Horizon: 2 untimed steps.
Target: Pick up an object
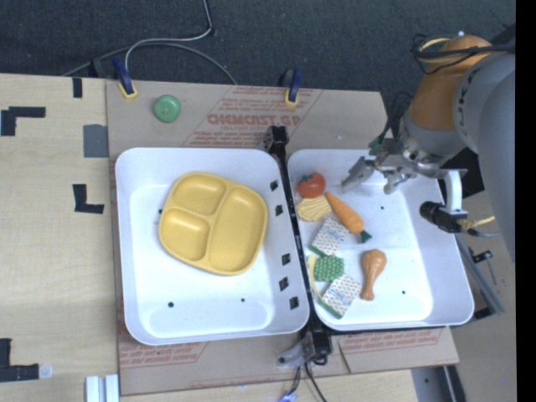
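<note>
The right bin (435, 308) holds a red tomato (311, 183), an orange carrot (346, 213), a brown chicken drumstick (372, 270), a pale yellow slice (312, 210) and several patterned flat pieces (329, 237), all on its left half. My gripper (372, 175) hangs over the bin's far part, up and to the right of the carrot, with two fingers spread apart and nothing between them. It is clear of all the objects.
The left bin (142, 308) carries a yellow divided plate (213, 222). A green ball (167, 108) lies on the cardboard behind the bins. Blue-and-yellow clamps (292, 87) stand at the back edge. The arm's orange band (444, 82) is at the upper right.
</note>
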{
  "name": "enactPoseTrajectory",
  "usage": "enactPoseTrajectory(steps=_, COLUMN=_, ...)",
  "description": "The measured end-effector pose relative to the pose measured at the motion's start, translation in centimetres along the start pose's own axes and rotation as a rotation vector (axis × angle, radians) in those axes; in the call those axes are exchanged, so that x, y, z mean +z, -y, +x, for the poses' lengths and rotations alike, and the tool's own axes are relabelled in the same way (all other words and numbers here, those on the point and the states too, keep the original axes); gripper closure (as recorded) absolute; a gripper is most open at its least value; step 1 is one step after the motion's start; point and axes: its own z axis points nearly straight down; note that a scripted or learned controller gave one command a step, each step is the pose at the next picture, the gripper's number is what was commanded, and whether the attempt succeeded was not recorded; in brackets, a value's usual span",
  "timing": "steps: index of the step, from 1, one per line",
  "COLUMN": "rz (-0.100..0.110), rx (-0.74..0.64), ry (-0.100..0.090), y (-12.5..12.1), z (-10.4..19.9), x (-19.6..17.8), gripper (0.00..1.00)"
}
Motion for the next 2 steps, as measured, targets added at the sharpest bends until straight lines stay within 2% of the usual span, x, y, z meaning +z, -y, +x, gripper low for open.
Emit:
enactPoseTrajectory(steps=1, rz=-0.018, rx=0.002, ry=0.006, y=0.9, z=5.2, x=5.7, gripper=0.00)
enactPoseTrajectory(steps=2, rz=-0.005, rx=0.000, ry=0.003, y=-3.1, z=5.2, x=6.3, gripper=0.00)
